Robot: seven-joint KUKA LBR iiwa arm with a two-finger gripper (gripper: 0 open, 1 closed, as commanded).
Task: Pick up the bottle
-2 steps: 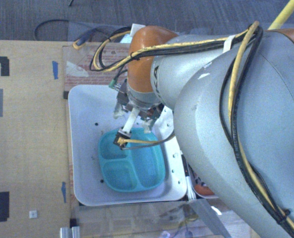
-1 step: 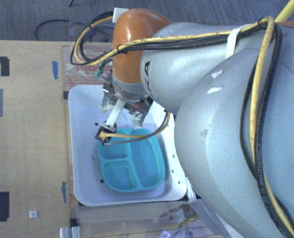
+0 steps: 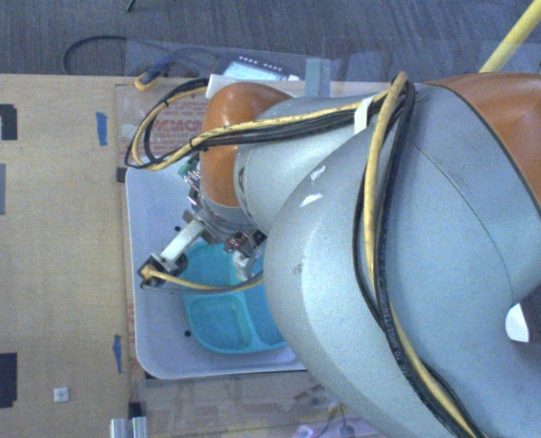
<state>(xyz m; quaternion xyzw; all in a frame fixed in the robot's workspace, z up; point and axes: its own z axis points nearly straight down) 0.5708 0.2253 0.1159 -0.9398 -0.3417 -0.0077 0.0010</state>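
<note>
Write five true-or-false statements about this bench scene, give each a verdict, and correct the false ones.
1. A blue tray lies in the white bin. True.
2. The arm reaches in from the view's left. False: it comes in from the right.
3. The band above the wrist is green. False: it is orange.
4. The gripper is over the bin, close to the blue tray. True.
5. The bench left of the bin is black. False: it is tan, with blue tape marks on it.
</note>
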